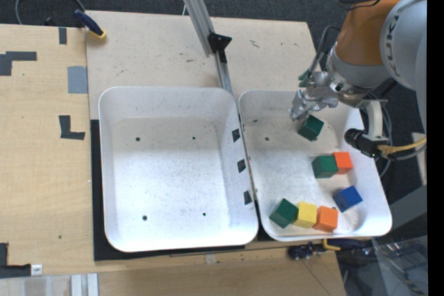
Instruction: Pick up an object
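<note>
My gripper (305, 114) hangs over the far part of the right bin (267, 149), reaching in from the right. A dark green block (311, 127) sits tilted at its fingertips, pinched between them and apparently just above the bin floor. Further blocks lie on the right bin's floor: a green block (324, 166) touching an orange one (343, 161), a blue block (347, 197), and a near row of green (284, 213), yellow (306, 214) and orange (326, 218).
The left bin (166, 163) lies beside the right one, sharing a wall with black clips (241, 165). A slanted metal rail (198, 3) crosses the bench behind the bins. A cable with a blue-yellow plug (90, 23) lies at the far left.
</note>
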Action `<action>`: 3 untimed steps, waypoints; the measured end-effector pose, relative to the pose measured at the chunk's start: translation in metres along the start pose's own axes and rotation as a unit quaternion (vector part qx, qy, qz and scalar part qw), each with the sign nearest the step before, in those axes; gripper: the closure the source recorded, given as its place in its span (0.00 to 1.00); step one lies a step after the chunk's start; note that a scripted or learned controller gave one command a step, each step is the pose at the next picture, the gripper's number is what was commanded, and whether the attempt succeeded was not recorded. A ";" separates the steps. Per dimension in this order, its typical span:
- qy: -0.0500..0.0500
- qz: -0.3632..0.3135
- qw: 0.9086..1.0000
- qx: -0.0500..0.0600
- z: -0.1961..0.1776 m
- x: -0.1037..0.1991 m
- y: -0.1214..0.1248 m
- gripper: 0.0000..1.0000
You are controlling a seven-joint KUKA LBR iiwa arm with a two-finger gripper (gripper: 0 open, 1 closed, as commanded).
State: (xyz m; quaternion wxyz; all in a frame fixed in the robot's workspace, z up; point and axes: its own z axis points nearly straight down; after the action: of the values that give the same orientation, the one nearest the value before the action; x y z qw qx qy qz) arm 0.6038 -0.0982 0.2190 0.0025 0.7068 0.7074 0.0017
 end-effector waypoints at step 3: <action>0.001 -0.003 1.000 0.005 -0.006 0.103 -0.020 1.00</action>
State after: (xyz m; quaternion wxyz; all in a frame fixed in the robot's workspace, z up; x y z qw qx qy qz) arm 0.5833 0.0051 0.2245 -0.0017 0.7049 0.7093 -0.0007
